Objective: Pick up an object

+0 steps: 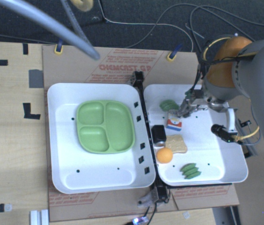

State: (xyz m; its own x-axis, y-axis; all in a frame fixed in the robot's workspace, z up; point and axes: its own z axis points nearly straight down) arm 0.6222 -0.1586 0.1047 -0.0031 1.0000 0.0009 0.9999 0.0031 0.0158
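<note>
Left bin (pixel 62 125) holds a green tray (pixel 106 126). Right bin (pixel 225 165): green piece (pixel 169 105) partly hidden by the jaws (pixel 184 108), a small carton (pixel 173 123) just below them, then cracker (pixel 177 144), orange ball (pixel 164 155), pea pod (pixel 190 170). Arm (pixel 237 74) reaches in from right, wrist low; can't tell if jaws are clenched or released.

You're seeing the gripper (pixel 184 108) hovering in the right bin (pixel 216 172), beside a green item (pixel 168 105), a green divided plate (pixel 106 126) sitting in the left bin (pixel 62 125).
</note>
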